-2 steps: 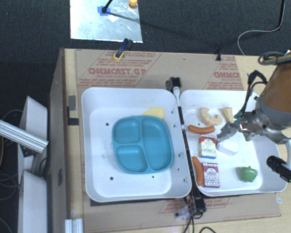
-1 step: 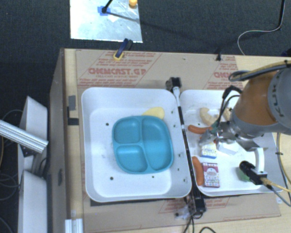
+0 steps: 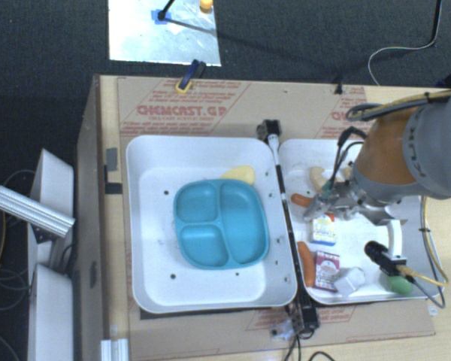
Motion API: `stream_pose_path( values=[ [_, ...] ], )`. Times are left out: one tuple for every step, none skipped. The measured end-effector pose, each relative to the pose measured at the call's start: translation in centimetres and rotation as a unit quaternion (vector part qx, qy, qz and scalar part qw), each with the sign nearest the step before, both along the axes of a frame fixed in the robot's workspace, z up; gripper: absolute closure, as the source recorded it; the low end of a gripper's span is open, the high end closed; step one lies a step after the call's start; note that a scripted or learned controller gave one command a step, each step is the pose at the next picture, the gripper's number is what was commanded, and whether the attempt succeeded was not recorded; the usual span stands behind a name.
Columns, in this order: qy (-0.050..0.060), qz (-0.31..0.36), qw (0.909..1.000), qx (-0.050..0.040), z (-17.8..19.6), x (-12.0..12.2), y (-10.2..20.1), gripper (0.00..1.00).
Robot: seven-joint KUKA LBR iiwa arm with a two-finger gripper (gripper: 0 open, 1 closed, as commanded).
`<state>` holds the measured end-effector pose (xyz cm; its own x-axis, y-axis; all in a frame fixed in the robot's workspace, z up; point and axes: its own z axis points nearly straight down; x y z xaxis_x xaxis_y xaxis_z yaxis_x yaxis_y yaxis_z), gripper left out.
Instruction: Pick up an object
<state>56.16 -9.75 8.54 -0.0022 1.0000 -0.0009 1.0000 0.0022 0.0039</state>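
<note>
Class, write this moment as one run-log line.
gripper: low over right bin | blue tray: in left bin | pick: not confirmed

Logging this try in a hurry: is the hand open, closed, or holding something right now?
Hand: cannot be told. It sits low over the right bin, just above the small white box.

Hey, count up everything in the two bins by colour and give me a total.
Blue: 1, tray
Yellow: 1, yellow lump
Orange: 2, upper stick, lower stick
Red: 1, box
White or pale: 3, pale lump, carton, cup
Green: 1, green piece
Total: 9
</note>
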Motion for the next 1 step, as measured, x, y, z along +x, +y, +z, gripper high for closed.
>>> stream_pose_path(
  values=[
    [0.000, 0.000, 1.0000, 0.0006, 1.00, 0.03, 0.03, 1.00]
  ],
)
